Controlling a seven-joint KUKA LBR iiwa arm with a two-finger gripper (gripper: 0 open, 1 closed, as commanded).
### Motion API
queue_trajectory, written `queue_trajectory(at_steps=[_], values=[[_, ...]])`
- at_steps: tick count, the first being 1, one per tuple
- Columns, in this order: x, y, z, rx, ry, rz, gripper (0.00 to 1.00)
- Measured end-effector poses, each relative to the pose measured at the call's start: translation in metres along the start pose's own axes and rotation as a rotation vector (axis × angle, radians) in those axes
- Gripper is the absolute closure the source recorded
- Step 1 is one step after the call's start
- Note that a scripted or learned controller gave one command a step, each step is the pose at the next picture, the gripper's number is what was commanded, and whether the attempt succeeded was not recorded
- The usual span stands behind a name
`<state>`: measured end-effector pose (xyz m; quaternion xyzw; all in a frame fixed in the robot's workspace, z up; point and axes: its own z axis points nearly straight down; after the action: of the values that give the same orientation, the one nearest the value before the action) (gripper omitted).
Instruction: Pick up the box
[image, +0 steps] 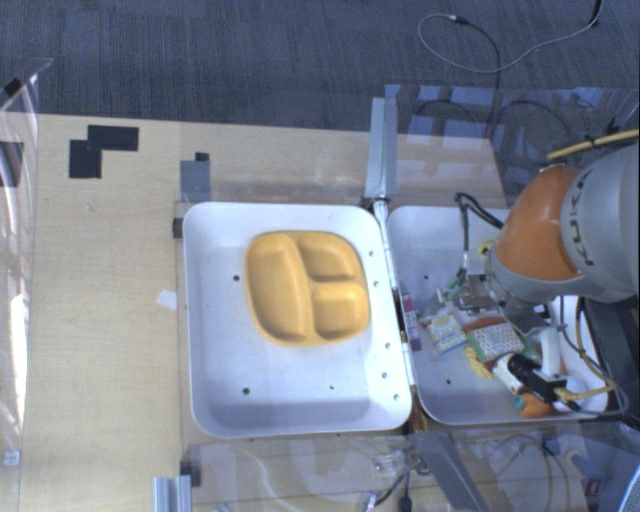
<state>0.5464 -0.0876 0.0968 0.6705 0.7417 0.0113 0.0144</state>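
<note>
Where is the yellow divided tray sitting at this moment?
The yellow tray lies in the left bin, a little above its middle. It sits across the divider from the right bin, where the arm hangs over a pile of small items.

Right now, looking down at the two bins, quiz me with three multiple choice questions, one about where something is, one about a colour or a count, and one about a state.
1. Where does the yellow tray lie?
A. In the left bin
B. In the right bin
C. On the wooden bench outside both bins

2. How many compartments does the tray have?
A. One
B. Three
C. Six

3. How does the tray sit?
A. Leaning upright against a bin wall
B. Buried under a pile of small items
C. Flat, with its hollows facing up

Answers:
1. A, since it sits near the middle of the left bin.
2. B, one long hollow on the left and two smaller ones on the right.
3. C, all three hollows are open to the camera.
</note>
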Motion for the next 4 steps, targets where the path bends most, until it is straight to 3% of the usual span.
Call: queue_trajectory(at_steps=[3,4], values=[[0.001,-0.036,0.0,0.0,-0.002,-0.169,0.0],[0.001,-0.033,-0.012,-0.007,-0.003,-0.17,1.0]])
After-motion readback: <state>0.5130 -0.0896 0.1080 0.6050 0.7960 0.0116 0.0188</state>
